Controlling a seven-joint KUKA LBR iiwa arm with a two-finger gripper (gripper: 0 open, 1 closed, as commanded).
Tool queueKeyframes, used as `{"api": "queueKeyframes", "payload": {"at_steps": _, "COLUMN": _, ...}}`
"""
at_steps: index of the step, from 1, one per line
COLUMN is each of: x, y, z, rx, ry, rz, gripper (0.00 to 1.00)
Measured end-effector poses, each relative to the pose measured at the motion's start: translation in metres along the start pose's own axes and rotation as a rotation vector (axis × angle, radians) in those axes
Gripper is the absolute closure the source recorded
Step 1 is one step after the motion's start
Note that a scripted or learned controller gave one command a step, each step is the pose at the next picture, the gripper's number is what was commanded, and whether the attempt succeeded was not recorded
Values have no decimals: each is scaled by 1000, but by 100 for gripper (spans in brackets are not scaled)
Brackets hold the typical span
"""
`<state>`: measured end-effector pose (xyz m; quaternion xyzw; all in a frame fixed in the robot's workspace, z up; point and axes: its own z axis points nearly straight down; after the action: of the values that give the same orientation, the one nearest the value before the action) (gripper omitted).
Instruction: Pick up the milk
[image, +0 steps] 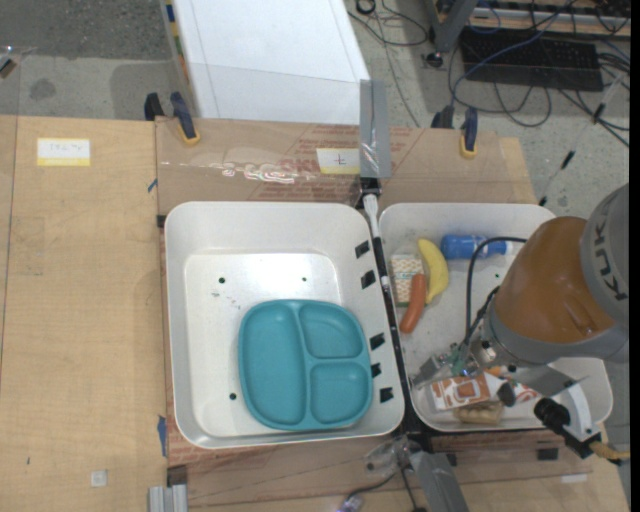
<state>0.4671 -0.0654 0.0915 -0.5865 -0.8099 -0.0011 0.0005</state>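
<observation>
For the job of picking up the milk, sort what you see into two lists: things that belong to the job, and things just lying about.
Belongs to the job:
milk carton
gripper

Just lying about:
banana
carrot
blue bottle
teal divided plate

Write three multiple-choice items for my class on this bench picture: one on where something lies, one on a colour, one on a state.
1. Where does the divided plate lie?
A. in the left bin
B. in the right bin
C. on the cardboard behind the bins

2. What colour is the fruit beside the carrot?
A. green
B. yellow
C. purple

3. How does the blue bottle sit?
A. upright
B. lying on its side
C. on the plate

Key: 1 A, the plate rests on the floor of the left bin. 2 B, the banana is yellow. 3 B, the bottle lies lengthwise near the back wall of the right bin.
</observation>
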Motion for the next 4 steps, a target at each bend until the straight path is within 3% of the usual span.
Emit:
{"api": "queueKeyframes", "payload": {"at_steps": 1, "x": 0, "y": 0, "z": 0, "rx": -1, "ry": -1, "rz": -1, "gripper": 0}}
{"api": "queueKeyframes", "payload": {"at_steps": 2, "x": -12, "y": -4, "z": 0, "rx": -2, "ry": -4, "rz": 363, "gripper": 0}}
{"api": "queueKeyframes", "payload": {"at_steps": 3, "x": 4, "y": 1, "z": 0, "rx": 0, "ry": -2, "rz": 208, "gripper": 0}}
{"api": "queueKeyframes", "payload": {"at_steps": 4, "x": 1, "y": 1, "z": -10, "rx": -3, "ry": -5, "rz": 213, "gripper": 100}}
